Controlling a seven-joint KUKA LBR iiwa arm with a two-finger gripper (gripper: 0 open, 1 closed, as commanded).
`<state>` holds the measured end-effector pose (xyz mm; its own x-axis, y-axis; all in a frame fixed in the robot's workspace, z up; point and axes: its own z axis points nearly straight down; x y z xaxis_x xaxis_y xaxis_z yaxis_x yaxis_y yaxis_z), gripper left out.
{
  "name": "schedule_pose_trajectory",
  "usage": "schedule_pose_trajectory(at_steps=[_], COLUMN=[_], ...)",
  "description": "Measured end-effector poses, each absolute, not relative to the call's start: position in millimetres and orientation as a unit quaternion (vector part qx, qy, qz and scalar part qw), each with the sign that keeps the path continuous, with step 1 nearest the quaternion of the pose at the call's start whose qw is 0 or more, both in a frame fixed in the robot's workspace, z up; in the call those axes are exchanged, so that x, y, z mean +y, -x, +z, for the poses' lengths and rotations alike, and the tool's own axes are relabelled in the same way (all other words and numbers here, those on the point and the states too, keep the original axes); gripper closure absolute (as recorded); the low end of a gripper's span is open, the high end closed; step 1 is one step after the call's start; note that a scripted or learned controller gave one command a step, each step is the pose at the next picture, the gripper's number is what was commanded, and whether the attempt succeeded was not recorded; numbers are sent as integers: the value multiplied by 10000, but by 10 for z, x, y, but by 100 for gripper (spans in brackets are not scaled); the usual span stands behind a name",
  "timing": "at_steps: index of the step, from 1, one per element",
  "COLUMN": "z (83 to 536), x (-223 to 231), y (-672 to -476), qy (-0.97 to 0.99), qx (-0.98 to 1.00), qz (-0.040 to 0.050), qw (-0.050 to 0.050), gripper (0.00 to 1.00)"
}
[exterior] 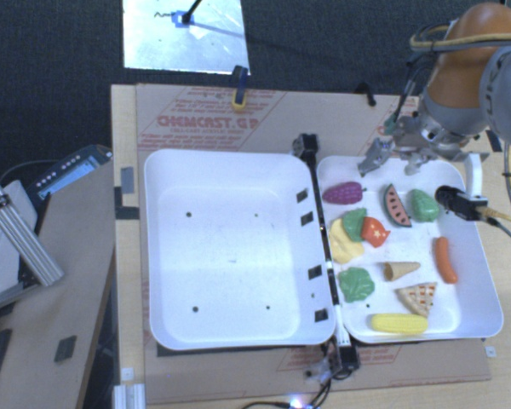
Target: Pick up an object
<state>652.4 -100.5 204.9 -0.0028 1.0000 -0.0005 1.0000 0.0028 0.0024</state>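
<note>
So the arm (473,49) comes in from the upper right, orange band up top, wrist bent down toward the far edge of the right bin (485,313), and the pincer (394,155) hangs just over that bin's back rim with its two fingers spread wide and nothing between them. All the toy food sits in that same bin, on the near side of the pincer: the purple grapes (342,193) are the closest, just below and a bit left of the left finger, and the watermelon slice (397,205) is pretty much straight below the pincer, with a green pepper-looking piece (424,205) right beside it, under the right finger. Further toward the camera there's a lettuce leaf (353,223) touching a red tomato piece (374,232) and a pale yellow blob (344,247) I can't really name, all bunched together below-left of the pincer. The orange carrot (445,260) lies off to the lower right, then an ice cream cone (400,270), a broccoli floret (356,284), a pizza slice (418,297), and the corn cob (399,323) is the farthest one, way down at the front rim. The left bin (166,228) sits well to the pincer's left
</note>
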Motion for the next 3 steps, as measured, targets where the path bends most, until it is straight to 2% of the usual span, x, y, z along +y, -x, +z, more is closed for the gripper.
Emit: schedule_pose_trajectory(at_steps=[1,2,3], z=[772,959,1033], x=[-1113,-1114,-971], y=[-6346,-6391,-5735], qy=[-7071,-7062,-7071], qx=[7071,7080,7071], qz=[-25,13,-9], qw=[-35,17,-18], gripper=[0,100,100])
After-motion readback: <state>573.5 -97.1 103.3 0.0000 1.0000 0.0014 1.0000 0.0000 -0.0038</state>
